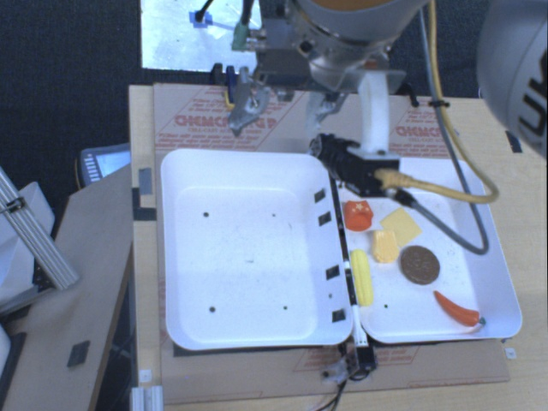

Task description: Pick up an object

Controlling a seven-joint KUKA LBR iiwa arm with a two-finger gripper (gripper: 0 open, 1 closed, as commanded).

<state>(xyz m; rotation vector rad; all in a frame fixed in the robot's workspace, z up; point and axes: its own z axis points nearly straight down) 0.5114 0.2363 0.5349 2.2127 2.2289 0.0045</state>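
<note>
End effector (pixel 282 114), apparently released and grasping nothing, hangs above the left bin's (pixel 248 332) far rim; tomato (pixel 358 215), cheese (pixel 401 225), cookie (pixel 419 265) and chili (pixel 455 309) lie in the right bin (pixel 497 315), awaiting selection.

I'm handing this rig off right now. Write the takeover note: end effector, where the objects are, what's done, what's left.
End effector: raised above the far edge of the bins, with nothing visible between its fingers; whether it is open or shut cannot be told.
Objects: all in the right bin. Red tomato-like piece at the far end, yellow wedge, small yellow block, brown disc, yellow corn along the divider, red chili at the near end.
Done: no pick yet.
Left: descend on one object, grasp, lift.
</note>
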